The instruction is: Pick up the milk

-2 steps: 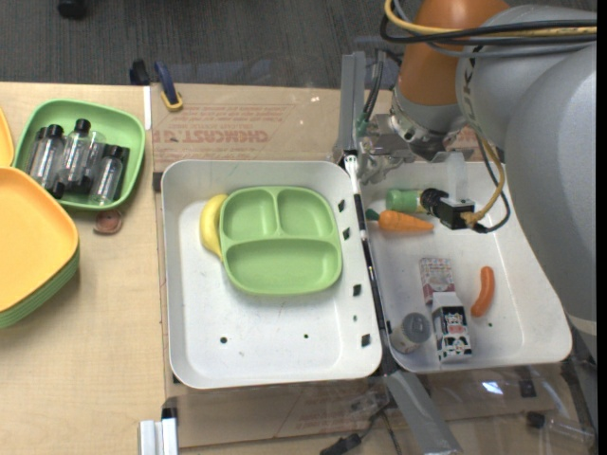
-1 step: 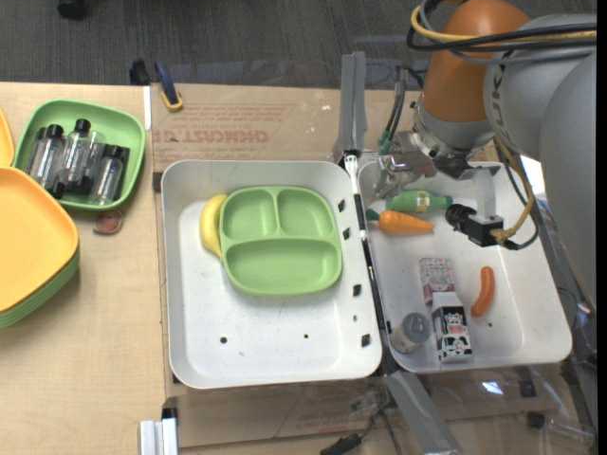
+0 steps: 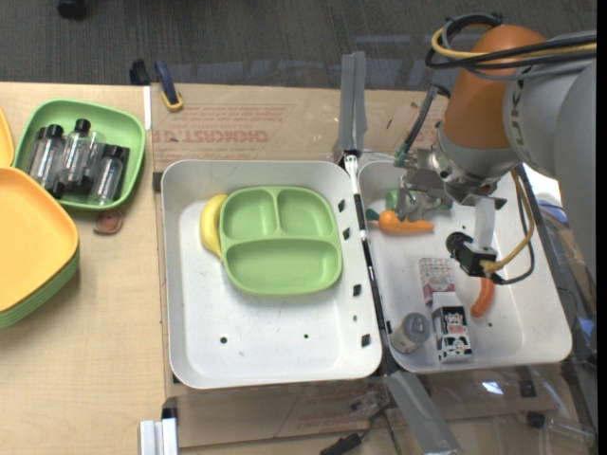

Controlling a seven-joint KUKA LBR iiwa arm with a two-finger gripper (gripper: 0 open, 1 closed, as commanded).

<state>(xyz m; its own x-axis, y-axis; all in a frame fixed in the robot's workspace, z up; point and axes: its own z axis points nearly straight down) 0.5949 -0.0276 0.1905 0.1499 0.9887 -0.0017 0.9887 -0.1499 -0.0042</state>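
The milk (image 3: 453,332), a small carton, lies near the front edge of the right bin (image 3: 545,349), beside a grey round lid (image 3: 413,328) and just below a pink-printed packet (image 3: 436,275). The gripper (image 3: 414,200) hangs over the bin's back left part, above an orange carrot (image 3: 403,222), well apart from the milk. Whether it is clenched or released cannot be told.

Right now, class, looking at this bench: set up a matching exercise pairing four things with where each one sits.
Things:
1. green divided plate
2. milk carton
3. toy carrot
4. small bottles

Places:
A. right bin, near its front edge
B. green tray on the bench, far left
C. left bin
D. right bin, under the claw

Pairs: 1-C, 2-A, 3-D, 4-B
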